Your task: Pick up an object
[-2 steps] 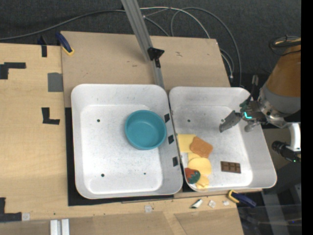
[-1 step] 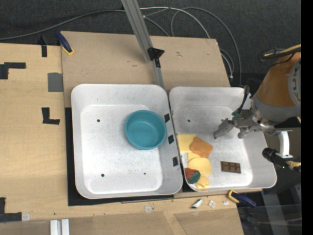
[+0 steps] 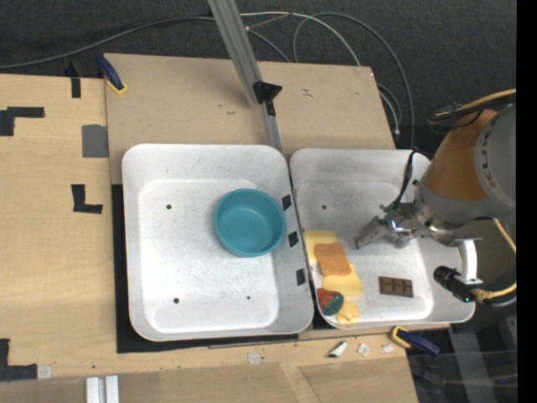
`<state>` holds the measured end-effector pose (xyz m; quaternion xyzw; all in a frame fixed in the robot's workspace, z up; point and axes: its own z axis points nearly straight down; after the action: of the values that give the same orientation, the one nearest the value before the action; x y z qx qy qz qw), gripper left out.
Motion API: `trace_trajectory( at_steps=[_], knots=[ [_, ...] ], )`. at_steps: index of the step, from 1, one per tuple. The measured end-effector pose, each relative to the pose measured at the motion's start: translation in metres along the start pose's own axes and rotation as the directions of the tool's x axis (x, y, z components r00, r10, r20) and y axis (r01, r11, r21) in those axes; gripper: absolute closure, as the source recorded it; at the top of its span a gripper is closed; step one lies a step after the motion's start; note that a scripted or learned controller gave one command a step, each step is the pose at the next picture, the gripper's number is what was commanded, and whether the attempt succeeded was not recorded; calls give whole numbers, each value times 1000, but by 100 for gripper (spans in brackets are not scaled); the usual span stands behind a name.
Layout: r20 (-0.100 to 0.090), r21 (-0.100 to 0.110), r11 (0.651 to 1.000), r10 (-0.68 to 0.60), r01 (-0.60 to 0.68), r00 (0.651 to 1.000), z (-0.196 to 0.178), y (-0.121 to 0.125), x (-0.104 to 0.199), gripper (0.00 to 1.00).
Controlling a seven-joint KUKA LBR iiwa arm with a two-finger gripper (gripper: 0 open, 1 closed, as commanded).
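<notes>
My gripper (image 3: 370, 236) hangs low over the middle of the right bin (image 3: 352, 158), reaching in from the right with nothing visibly held. Left of it and nearer the front lie a yellow block (image 3: 320, 243) with an orange piece (image 3: 335, 262) on top, and a second yellow piece (image 3: 349, 285). A small red and green item (image 3: 331, 301) sits at the bin's front left corner. A brown chocolate bar (image 3: 395, 287) lies flat below the gripper, apart from it. In the left bin (image 3: 168, 164) a teal bowl (image 3: 248, 222) stands upright.
A slanted metal pole (image 3: 239, 44) rises behind the bins. Black cables (image 3: 336, 23) loop across the back. A blue and yellow clamp (image 3: 112, 74) grips the board's far left corner, and another (image 3: 413, 339) sits at the front right. Small white scraps (image 3: 351, 348) lie by the front edge.
</notes>
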<state>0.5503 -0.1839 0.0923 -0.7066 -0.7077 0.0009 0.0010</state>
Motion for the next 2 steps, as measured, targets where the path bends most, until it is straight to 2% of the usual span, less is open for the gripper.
trace_trajectory(
  at_steps=[1, 2],
  knots=[
    [-1, 1, 1000, -1, 1, 1000, -10, 0, 1, 100],
    [1, -6, 1000, 0, 0, 1000, -68, -6, 6, 100]
  ],
)
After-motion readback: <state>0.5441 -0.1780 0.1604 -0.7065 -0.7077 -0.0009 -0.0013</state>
